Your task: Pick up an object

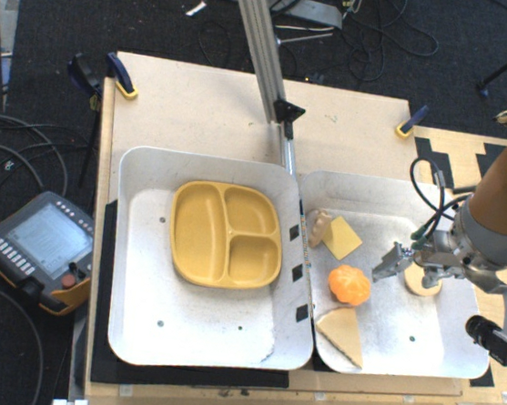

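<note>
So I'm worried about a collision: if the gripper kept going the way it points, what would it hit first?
Probably the orange ball: the gripper points left and slightly down towards it, though its height above the bin is unclear.

The two shallow plastic bins (140,229) are white with small dark dots. The plastic plate with three parts (227,236) is yellow like mustard. The round ball-shaped fruit (350,285) is bright orange. The cheese-shaped wedge (342,238) is yellow, and the flat triangle piece (345,334) is pale cream. The wooden bench top (201,108) is light tan. The robot arm (506,196) is grey and brownish orange. The hand-held control box (41,249) is grey and orange. The carpet floor (45,34) is black.
</note>
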Tool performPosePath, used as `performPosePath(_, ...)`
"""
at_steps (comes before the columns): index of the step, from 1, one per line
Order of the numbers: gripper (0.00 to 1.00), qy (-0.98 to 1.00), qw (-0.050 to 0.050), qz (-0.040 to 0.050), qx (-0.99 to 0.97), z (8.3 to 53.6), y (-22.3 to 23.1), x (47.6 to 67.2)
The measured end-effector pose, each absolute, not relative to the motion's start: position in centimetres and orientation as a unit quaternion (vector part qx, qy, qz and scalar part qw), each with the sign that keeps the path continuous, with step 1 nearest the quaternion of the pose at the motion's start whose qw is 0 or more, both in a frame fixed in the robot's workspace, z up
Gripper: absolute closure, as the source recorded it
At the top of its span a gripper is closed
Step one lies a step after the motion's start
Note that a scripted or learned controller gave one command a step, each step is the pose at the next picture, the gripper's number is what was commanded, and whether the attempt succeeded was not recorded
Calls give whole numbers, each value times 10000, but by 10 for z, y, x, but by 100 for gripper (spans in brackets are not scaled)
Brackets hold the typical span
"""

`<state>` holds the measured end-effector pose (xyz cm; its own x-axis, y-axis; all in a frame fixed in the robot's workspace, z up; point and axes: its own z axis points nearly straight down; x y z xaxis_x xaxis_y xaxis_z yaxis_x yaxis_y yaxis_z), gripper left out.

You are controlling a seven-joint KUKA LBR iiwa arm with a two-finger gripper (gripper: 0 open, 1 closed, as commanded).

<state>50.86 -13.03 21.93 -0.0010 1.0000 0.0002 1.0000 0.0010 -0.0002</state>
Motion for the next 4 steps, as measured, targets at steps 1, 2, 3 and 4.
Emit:
performPosePath(1, 0, -7071, 2, 0, -7071, 219, -130, 509)
performPosePath(2, 0, -7071, 23, 16, -7071, 162, -129, 517)
performPosePath(3, 0, -7067, -20, -40, -7075, 124, -136, 525)
performPosePath(4, 0, -7069, -114, -62, -7072, 126, -138, 528)
